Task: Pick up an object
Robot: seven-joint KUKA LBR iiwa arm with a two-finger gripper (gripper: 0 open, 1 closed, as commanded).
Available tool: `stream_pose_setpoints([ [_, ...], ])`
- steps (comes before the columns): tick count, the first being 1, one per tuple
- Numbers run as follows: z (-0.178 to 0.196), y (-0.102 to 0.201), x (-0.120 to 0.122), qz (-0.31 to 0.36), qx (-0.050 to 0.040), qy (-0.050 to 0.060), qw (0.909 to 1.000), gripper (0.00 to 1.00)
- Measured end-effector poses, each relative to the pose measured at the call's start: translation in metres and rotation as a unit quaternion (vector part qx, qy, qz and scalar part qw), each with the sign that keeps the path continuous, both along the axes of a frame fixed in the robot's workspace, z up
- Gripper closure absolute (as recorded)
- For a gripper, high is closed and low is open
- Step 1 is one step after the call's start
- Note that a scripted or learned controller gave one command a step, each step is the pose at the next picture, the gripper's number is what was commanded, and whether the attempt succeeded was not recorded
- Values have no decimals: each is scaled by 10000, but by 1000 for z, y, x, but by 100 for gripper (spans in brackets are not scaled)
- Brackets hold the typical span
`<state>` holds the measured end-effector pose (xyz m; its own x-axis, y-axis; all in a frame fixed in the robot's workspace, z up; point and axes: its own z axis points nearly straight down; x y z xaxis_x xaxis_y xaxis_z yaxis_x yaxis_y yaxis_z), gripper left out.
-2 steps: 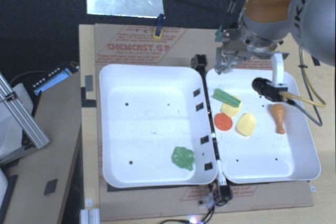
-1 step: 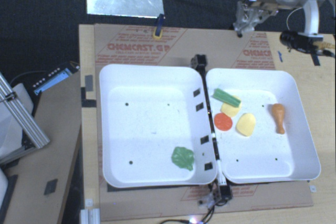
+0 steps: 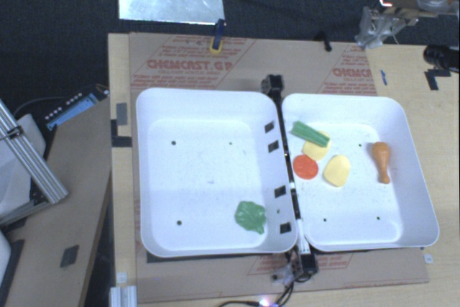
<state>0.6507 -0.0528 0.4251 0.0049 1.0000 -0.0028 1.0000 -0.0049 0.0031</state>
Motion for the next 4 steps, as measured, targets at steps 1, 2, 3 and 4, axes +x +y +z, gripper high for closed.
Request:
stream_pose_setpoints([
  [1,-39,-100,15,-15,-8,19,10000,100],
  [2,75,-95,18,51,-7,-58,10000,100],
  [3,82,-62,18,58,11,-11,10000,100],
  [4,-81,-24,-9,60,32,91,9999,100],
])
